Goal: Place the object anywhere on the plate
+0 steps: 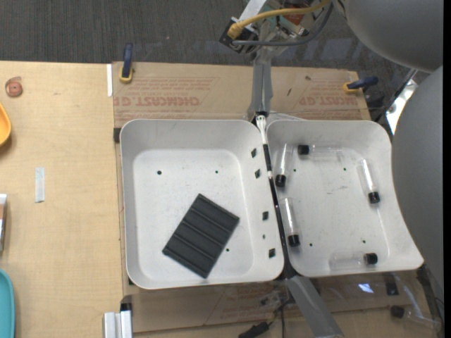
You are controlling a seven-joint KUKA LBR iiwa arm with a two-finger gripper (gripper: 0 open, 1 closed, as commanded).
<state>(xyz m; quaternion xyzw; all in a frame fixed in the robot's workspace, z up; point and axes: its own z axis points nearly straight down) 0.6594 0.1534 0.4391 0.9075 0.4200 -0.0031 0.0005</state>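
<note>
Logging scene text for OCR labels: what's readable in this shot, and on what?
"CHEMCAST. GP", printed in red, upside down from this view, on the brown cardboard sheet behind the left bin.
The same red print seems to repeat on the cardboard behind the right bin; too faint to read.
No readable text on the dark ribbed plate.

A dark ribbed rectangular block (202, 234) lies flat and diagonal in the left bin (137, 136), toward its lower centre. The right bin (380, 139) carries a clear frame (366, 174) with black corner pieces. Grey arm segments (423, 132) overhang the right side.
</note>
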